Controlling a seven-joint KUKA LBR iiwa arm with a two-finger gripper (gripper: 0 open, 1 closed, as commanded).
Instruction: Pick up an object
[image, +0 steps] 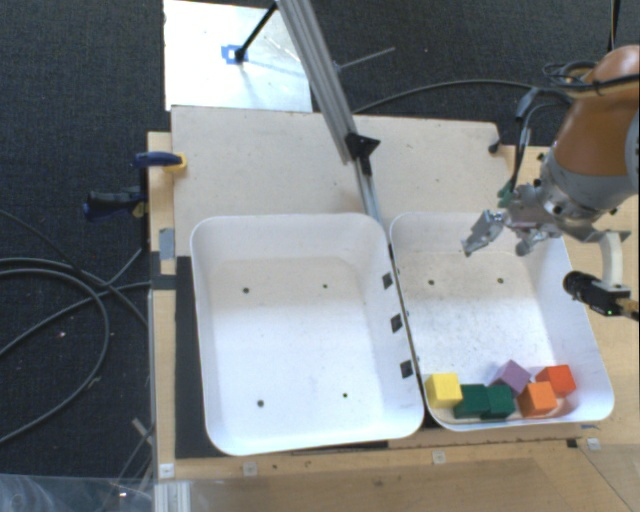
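Observation:
Several small blocks lie clustered in the near corner of the right bin (560, 300): a yellow cube (443, 388), two dark green cubes (484, 401), a purple one (514, 375), an orange one (539, 398) and a red-orange one (558, 379). My gripper (501, 239) hangs over the far end of that same bin, well away from the blocks. Its fingers (479, 236) are spread open with nothing between them.
The left bin (210, 300) sits beside the right one, sharing a middle wall. A slanted metal pole (330, 90) crosses the bench behind the bins. A blue clamp (150, 160) grips the bench's left edge, and cables lie on the floor at left.

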